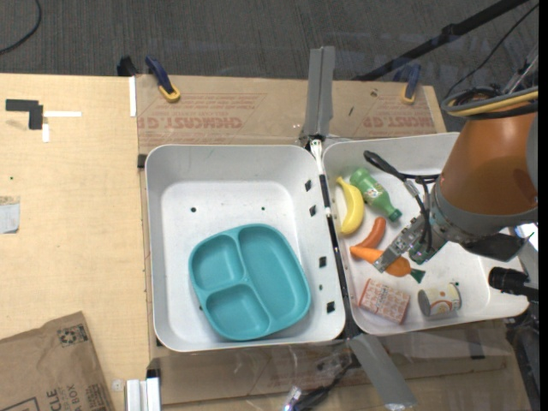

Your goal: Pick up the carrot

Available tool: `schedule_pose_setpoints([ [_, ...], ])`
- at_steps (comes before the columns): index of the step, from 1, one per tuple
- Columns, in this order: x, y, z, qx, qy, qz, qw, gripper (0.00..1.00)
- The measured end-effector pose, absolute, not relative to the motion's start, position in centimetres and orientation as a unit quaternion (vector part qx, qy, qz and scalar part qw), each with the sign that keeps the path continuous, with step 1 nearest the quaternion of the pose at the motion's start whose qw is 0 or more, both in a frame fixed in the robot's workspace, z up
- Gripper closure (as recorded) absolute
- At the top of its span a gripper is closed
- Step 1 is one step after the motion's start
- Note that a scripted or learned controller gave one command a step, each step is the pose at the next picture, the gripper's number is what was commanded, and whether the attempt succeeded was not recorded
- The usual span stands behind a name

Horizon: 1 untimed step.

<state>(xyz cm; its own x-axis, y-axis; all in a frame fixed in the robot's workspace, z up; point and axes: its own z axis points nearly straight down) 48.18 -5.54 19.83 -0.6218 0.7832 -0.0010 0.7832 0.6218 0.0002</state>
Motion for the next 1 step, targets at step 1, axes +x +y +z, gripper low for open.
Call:
schedule_pose_setpoints([
  [1, 51.74, -8.16, 19.10, 0.344, 0.939, -0.0002, 0.000, 1.00],
])
